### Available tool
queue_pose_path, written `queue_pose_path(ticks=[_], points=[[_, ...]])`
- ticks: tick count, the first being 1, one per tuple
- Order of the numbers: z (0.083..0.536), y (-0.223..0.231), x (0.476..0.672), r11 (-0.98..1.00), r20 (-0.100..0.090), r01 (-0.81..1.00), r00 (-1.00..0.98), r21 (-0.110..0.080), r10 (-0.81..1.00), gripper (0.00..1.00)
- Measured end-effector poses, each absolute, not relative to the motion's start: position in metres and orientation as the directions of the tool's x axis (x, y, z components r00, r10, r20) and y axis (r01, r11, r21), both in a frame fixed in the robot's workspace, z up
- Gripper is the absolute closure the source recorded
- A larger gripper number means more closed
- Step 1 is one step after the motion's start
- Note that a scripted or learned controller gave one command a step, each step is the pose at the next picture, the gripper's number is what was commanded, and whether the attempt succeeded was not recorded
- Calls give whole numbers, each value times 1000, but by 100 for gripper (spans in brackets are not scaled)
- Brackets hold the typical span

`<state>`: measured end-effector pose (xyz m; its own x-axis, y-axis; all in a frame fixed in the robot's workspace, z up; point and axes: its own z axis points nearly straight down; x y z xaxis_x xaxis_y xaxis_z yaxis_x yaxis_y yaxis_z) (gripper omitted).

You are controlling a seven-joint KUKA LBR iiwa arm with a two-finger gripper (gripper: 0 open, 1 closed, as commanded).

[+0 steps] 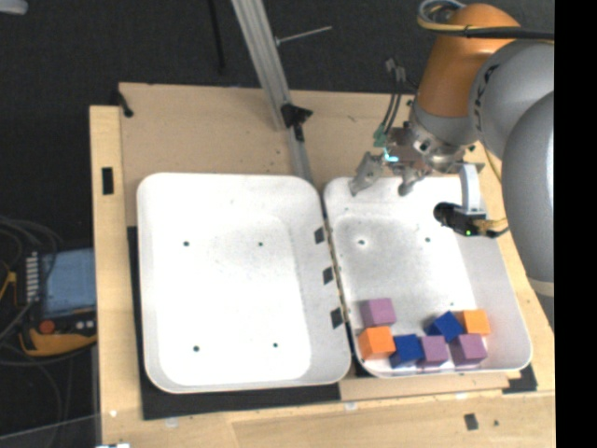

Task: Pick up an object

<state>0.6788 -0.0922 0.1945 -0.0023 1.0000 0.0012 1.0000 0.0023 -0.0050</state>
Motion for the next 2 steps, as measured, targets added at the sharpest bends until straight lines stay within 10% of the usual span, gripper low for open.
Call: queue_pose_path(ticks=[2], points=[[156,-96,677,1,-3,1000,-1,-3,1000,0]])
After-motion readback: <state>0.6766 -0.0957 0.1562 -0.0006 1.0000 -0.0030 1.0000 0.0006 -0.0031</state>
